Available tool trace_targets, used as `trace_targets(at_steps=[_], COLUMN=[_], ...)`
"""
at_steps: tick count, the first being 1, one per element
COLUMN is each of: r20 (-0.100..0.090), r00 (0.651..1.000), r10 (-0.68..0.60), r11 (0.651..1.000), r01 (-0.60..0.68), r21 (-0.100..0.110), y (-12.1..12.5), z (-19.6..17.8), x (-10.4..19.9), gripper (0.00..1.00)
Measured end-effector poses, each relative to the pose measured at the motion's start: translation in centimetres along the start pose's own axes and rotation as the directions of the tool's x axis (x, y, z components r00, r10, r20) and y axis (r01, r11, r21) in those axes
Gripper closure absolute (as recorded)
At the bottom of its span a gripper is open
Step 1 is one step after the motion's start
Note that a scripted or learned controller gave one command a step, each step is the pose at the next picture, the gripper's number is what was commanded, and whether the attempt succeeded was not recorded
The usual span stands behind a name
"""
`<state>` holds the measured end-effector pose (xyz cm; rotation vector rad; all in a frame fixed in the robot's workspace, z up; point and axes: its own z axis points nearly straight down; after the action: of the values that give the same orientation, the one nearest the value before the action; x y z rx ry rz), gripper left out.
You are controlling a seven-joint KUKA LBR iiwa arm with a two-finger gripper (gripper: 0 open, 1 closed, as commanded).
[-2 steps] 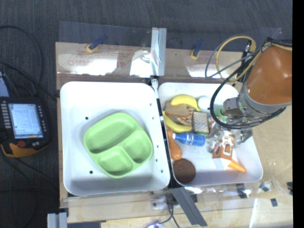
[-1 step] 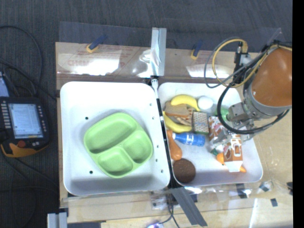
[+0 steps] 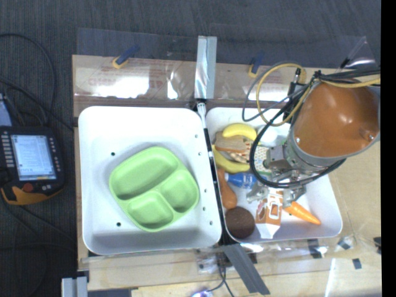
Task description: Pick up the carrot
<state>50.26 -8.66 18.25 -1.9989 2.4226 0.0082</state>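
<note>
The carrot (image 3: 302, 213), an orange cone with its tip pointing right, lies near the front right corner of the right bin (image 3: 328, 224). My gripper (image 3: 276, 189) hangs over the middle of that bin, under the big orange band of the arm (image 3: 337, 122). It sits just up and to the left of the carrot, over a white and orange packet (image 3: 268, 213). Nothing shows between the gripper and the carrot, and the carrot rests on the bin floor.
The right bin also holds a banana (image 3: 237, 132), a bread-like item (image 3: 233, 146), a blue bottle (image 3: 239, 180), an orange oblong piece (image 3: 228, 194) and a brown ball (image 3: 240, 221). A green divided plate (image 3: 154, 187) lies in the left bin (image 3: 99, 228). Cables loop above the gripper.
</note>
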Motion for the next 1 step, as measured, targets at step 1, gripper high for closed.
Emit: trace_targets(at_steps=[1], r20=[-0.004], r00=[0.991], r10=[-0.135], r11=[0.991], r01=[0.135], r21=[0.011], y=[0.71], z=[-15.03], x=[5.45], gripper=[1.00])
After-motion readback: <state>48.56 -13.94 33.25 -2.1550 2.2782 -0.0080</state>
